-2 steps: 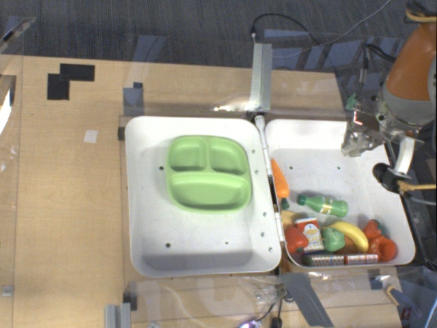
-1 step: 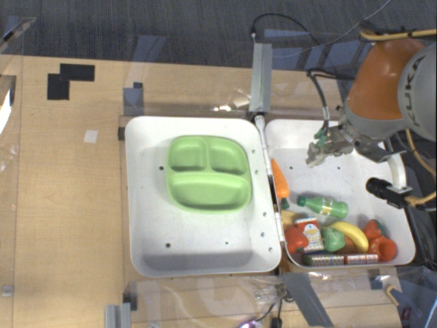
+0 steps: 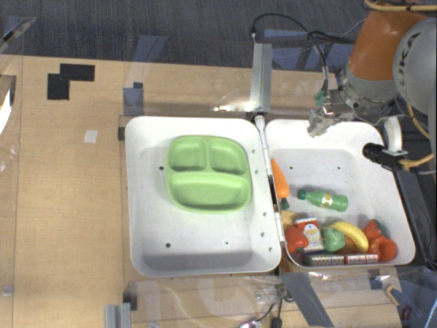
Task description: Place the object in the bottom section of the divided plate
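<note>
A green divided plate lies in the left white bin; its large bottom section faces the near side and holds nothing. In the right bin lie toy foods: a green bottle, an orange carrot along the left wall, a banana, red and green pieces and a small carton. My gripper hangs over the far left corner of the right bin, above the bin floor and apart from the toys. I see nothing in it.
A metal post stands behind the seam between the bins. Cables run across the back towards the arm at the upper right. Bare wooden bench extends left of the bins.
</note>
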Available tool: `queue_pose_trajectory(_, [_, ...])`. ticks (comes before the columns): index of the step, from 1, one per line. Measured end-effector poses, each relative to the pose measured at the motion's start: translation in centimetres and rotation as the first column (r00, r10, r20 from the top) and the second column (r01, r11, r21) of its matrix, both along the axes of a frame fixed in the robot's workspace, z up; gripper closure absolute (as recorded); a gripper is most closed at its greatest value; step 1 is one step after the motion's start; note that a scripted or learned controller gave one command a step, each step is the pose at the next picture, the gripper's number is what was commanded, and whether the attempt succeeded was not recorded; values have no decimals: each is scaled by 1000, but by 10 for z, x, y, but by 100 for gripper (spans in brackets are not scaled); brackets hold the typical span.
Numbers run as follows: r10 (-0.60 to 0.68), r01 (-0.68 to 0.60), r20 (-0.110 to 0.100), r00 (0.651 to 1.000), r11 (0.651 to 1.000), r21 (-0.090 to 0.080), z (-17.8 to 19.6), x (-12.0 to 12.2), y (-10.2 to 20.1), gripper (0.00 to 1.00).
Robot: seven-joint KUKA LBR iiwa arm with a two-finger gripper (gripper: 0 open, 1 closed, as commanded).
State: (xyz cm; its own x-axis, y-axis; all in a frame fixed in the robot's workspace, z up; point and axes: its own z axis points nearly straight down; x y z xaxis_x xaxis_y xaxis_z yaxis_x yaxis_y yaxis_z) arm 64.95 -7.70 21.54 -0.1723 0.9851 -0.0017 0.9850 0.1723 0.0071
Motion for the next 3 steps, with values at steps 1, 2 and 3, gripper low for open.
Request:
queue_pose_trajectory(1, [-351, 351, -7, 936, 936, 2, -31, -86, 70, 100])
queue_pose_trajectory(2, [-654, 654, -5, 757, 757, 2, -30, -42, 1, 100])
queue_pose_trajectory(3, [-645, 645, -2, 764, 764, 3, -19, -41, 2, 100])
